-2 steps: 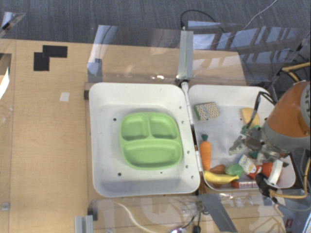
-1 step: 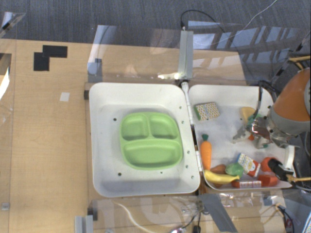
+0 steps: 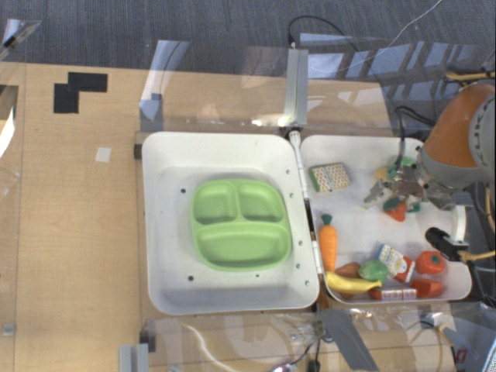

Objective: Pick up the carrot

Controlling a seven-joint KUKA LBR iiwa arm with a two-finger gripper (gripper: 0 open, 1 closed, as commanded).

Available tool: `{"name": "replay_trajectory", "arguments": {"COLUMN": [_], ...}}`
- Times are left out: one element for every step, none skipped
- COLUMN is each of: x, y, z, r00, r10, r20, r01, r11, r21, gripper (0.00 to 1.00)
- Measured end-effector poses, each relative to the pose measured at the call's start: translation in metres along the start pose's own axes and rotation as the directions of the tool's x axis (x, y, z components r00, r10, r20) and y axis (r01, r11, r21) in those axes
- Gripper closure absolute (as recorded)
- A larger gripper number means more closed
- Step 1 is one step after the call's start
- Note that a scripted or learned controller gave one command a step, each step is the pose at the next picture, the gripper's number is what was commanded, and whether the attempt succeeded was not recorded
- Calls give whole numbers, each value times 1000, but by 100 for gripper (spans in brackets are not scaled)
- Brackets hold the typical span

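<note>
Carrot (image 3: 328,243) — well apart from gripper (image 3: 397,193)

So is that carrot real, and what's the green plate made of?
The carrot looks like toy plastic: its orange is smooth and even, with a tidy green cap, though the view is too coarse to be sure. The green plate also looks like moulded plastic, with one flat lime colour, a soft sheen and rounded compartments.

From my station the arm (image 3: 465,134) runs off the right edge, so I see only its wrist end; the gripper (image 3: 397,192) hides most of a small red-and-green item (image 3: 397,211) I cannot identify; the banana (image 3: 350,284) overlaps the toys piled beside it.
</note>
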State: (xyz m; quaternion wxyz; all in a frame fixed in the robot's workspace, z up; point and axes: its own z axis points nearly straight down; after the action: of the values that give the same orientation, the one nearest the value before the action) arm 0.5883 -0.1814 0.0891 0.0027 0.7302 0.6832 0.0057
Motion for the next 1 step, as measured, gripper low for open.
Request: {"name": "replay_trajectory", "arguments": {"x": [-4], "y": [4], "z": [0], "r00": [990], "r10": [-143], "r20": [-2], "r01": [143], "r11": [990], "r21": [2], "gripper": [0]}}
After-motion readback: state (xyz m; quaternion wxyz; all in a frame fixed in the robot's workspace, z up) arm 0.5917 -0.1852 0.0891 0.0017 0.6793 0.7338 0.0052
